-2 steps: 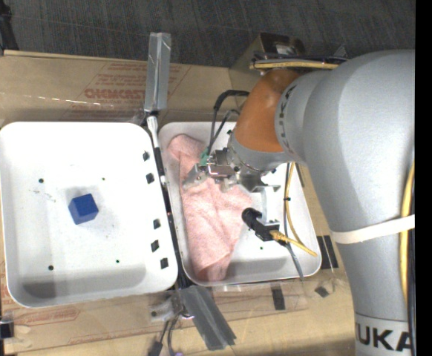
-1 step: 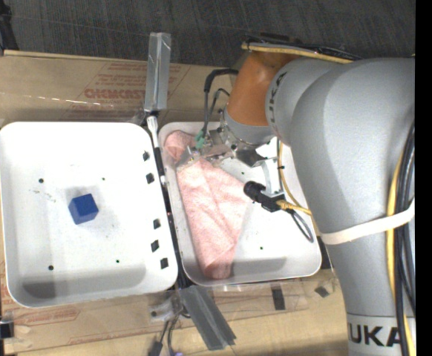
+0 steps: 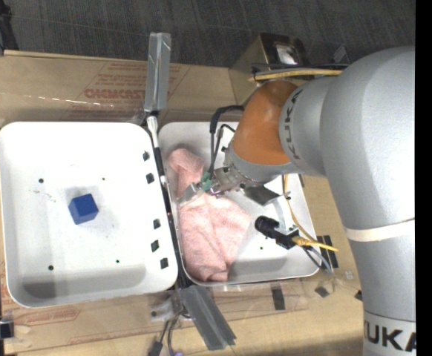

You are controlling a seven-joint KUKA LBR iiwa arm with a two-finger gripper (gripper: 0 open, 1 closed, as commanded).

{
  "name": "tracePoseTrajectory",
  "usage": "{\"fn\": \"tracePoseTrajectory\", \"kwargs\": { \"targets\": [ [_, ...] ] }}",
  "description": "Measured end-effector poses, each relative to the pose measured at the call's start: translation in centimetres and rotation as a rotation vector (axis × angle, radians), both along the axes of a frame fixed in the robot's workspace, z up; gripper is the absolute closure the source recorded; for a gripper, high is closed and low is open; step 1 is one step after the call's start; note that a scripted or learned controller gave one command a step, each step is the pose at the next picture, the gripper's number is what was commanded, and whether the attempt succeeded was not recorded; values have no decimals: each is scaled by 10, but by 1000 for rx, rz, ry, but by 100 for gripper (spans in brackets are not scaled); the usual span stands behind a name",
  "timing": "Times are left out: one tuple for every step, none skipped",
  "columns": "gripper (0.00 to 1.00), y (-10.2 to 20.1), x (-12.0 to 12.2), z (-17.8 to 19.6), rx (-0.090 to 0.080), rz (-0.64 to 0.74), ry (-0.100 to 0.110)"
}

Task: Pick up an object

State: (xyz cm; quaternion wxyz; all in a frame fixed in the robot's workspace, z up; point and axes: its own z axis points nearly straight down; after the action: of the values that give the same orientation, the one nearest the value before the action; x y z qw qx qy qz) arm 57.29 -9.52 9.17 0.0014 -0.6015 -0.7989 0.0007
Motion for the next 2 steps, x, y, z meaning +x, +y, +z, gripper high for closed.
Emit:
{"fn": "tracePoseTrajectory", "kwargs": {
  "targets": [
    [0, -3, 71, 1, -1, 17, -2],
    [100, -3, 71, 11, -1, 20, -1]
  ]
}}
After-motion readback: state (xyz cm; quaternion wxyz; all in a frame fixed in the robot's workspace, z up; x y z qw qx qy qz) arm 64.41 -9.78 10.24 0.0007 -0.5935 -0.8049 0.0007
